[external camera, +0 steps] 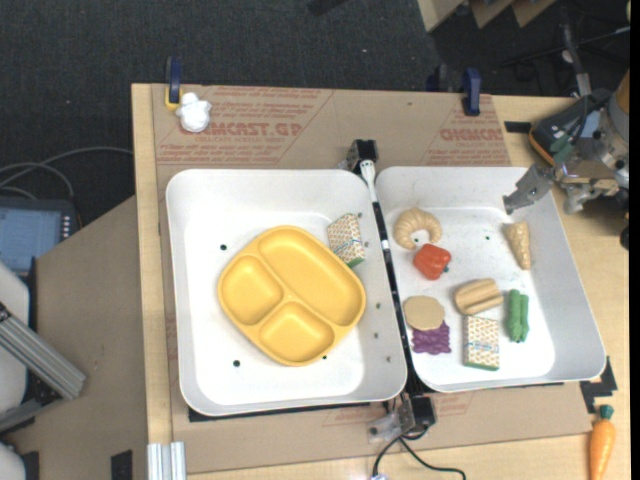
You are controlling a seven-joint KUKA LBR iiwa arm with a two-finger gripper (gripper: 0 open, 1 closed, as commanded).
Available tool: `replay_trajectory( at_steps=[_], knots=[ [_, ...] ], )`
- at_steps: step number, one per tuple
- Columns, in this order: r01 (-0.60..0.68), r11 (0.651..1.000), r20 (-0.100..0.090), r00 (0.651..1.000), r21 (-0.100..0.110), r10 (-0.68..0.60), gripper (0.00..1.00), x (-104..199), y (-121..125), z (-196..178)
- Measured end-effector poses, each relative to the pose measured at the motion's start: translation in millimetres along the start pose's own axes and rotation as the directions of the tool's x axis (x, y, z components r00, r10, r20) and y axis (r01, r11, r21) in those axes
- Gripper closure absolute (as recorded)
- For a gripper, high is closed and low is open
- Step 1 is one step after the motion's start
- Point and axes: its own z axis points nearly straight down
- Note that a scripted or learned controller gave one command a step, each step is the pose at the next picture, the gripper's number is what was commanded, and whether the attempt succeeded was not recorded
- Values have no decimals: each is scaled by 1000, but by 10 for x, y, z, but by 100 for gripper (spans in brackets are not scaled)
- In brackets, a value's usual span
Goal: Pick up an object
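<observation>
Right bin (570, 298) loaded with small toy foods. Near its top left, a pale tan croissant (416, 226), curled; just below, a glossy red pepper (432, 260). At right wall, a slim beige cone (519, 244). Mid-bin, a tan bun (476, 295), with a green pod (516, 315) beside it to the right. Lower down, a round tan cookie (424, 313) touching purple grapes (431, 341), and a patterned carton (482, 343) lying flat. Left bin (190, 268) bearing a yellow three-part plate (290, 294), a second patterned carton leaning at its upper right rim. Gripper (527, 192) above right bin's top right corner, nothing between fingers; open or closed, cannot tell.
</observation>
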Motion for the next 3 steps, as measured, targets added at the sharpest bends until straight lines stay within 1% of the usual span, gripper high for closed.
replay_trajectory(
  at_steps=[1,2,3],
  knots=[
    [1,1000,-4,1000,15,-1,0,134,60,1815],
    [-4,1000,-2,1000,8,4,0,43,-589,1911],
    [-2,1000,1,1000,-2,2,100,51,-551,1797]
  ],
)
